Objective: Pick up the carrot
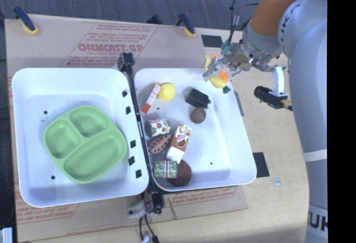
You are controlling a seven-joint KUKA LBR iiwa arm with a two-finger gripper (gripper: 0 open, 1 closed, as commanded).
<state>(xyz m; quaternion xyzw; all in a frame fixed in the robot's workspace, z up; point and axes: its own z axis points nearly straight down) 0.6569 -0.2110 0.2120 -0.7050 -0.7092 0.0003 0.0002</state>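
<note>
Tool (pixel 220 73) above the far right corner of the right bin (pixel 245 154), on the grey arm (pixel 300 30) reaching in from the right. Open or closed: cannot tell. Small yellow and orange shapes right at it, too blurred to name. Just beyond, inside the bin: black block (pixel 197 97), brown ball (pixel 197 115), lemon (pixel 166 92). Carrot (pixel 148 102) lying beside the lemon, close to the divider, well apart from the tool. Green plate (pixel 86 142) in the left bin (pixel 22 125).
</note>
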